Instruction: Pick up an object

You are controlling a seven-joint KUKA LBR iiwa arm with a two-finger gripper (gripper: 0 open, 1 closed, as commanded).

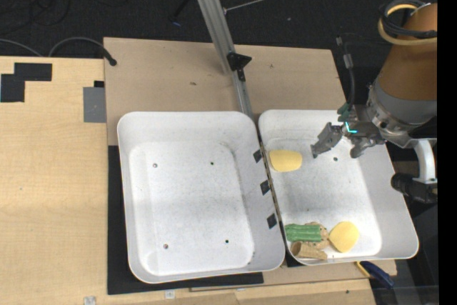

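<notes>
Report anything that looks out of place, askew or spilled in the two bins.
Nothing stands out. A yellow piece lies near the right bin's left wall; a green item, a tan item and another yellow piece cluster in its near corner.

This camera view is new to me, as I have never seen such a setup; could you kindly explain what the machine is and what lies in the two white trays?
The picture comes from one fixed camera above a bench, looking down at a slant. The grey machine with the orange band is a robot arm reaching in from the right. At its end is the gripper, two fingers spread open with nothing between them, hanging over the right bin. That bin holds a pale yellow lump near its left wall, and by its near edge a green object, a yellow round object and a tan piece. The left bin sits beside it. The arm's job is to pick up one object.
</notes>
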